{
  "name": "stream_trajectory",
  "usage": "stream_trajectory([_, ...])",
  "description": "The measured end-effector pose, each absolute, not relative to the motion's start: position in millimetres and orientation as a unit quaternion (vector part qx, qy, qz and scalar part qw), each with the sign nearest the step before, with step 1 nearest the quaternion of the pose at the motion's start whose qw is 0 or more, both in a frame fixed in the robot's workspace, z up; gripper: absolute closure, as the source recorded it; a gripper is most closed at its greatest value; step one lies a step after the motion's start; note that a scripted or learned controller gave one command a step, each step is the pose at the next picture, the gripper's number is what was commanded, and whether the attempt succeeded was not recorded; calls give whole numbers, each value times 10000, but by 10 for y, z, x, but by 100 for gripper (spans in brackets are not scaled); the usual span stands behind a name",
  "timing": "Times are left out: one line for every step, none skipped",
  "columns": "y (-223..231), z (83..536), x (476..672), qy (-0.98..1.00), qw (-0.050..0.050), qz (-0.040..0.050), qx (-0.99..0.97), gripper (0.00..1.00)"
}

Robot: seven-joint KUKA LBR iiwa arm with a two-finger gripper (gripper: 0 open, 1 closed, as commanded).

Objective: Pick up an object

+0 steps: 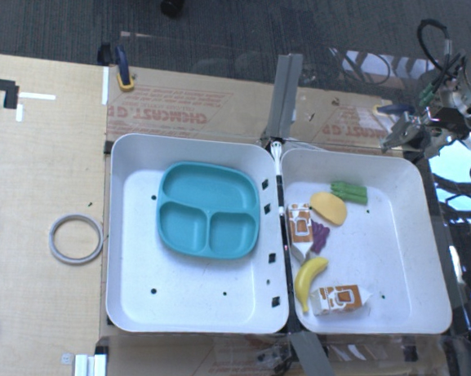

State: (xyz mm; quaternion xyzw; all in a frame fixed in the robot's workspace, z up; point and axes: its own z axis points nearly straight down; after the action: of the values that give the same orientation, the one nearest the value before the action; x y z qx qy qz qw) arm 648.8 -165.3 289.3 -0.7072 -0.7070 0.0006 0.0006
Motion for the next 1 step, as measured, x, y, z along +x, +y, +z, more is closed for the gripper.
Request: stream_trajectory([-2088, 1396, 6582, -6978, 6, 14, -7163, 0])
